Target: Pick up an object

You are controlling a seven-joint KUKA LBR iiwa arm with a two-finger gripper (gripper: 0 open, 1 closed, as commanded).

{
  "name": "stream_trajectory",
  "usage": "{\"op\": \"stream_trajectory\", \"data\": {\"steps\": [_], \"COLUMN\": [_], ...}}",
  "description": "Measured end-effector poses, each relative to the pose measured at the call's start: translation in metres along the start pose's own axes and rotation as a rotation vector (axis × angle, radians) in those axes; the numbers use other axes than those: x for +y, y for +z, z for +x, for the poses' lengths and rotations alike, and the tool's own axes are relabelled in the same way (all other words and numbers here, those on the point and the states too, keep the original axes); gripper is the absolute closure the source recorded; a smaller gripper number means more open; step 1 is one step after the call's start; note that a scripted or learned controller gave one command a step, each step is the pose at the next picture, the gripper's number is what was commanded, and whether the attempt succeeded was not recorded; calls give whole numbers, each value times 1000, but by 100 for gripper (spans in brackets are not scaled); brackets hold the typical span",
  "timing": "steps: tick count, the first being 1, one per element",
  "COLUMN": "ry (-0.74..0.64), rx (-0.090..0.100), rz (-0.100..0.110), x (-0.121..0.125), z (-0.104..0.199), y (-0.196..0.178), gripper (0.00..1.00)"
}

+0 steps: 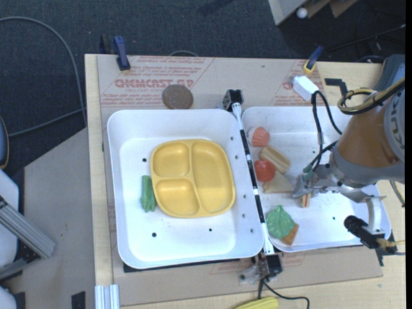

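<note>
Two shallow white bins sit side by side on the bench; the left bin [129, 237] holds a yellow divided plate [192, 177] near its middle, with a small green piece [149, 194] lying just beside the plate's left edge; the right bin [335, 237] holds the loose toy foods, gathered toward its left side against the wall shared with the other bin. Up at the far end of that cluster lies a pale pink round piece [260, 136]; below it a tan bread-like roll [275, 158] lies tilted, touching a red tomato-like piece [264, 170]; near the bin's front edge a green leafy piece [280, 222] rests on top of an orange wedge [290, 235]. From the right the grey arm with its orange band [367, 140] reaches over the right bin; the gripper [304, 195] is down low near the bin's middle, just right of the roll and the red piece. A small reddish-orange object [305, 201] shows at the gripper's tip, touching it, but I cannot tell whether it is held. A brown disc [177, 97] lies on the board beyond the left bin.
</note>
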State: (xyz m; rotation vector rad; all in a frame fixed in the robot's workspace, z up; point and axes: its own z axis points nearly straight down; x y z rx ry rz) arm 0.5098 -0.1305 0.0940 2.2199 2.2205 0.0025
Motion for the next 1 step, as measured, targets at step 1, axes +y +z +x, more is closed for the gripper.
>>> {"op": "stream_trajectory", "data": {"steps": [1], "ry": [-1], "rx": [1], "rz": [2], "x": [14], "z": [75], "y": [-91], "gripper": [100]}}
